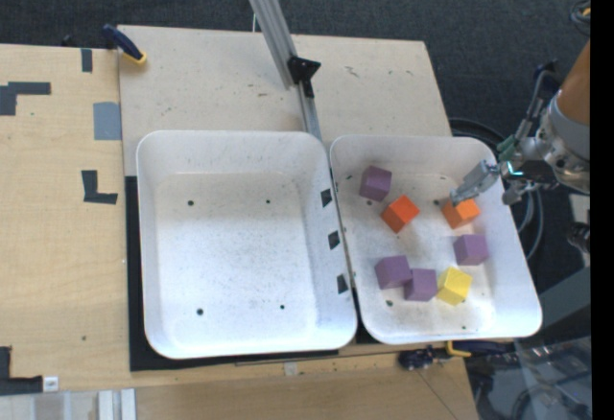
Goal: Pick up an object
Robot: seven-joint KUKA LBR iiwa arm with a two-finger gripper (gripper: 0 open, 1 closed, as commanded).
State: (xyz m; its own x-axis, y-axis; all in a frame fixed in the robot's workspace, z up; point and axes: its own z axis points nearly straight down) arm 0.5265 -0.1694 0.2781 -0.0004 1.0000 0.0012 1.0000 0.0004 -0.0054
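Note:
The right bin holds several small blocks. A purple cube lies at the upper left, with an orange cube just below it. A second orange cube sits near the right wall. Below that are a purple cube, two touching purple blocks and a yellow cube. My gripper reaches in from the right edge, slanting down to the left. Its tip is right at the top of the second orange cube, and whether it grips the cube I cannot make out.
The left bin stands alongside the right one, and their walls meet at the middle. A slanted metal rail crosses the bench behind the bins. A blue and yellow tool lies at the back left. Cables hang beyond the right bin.

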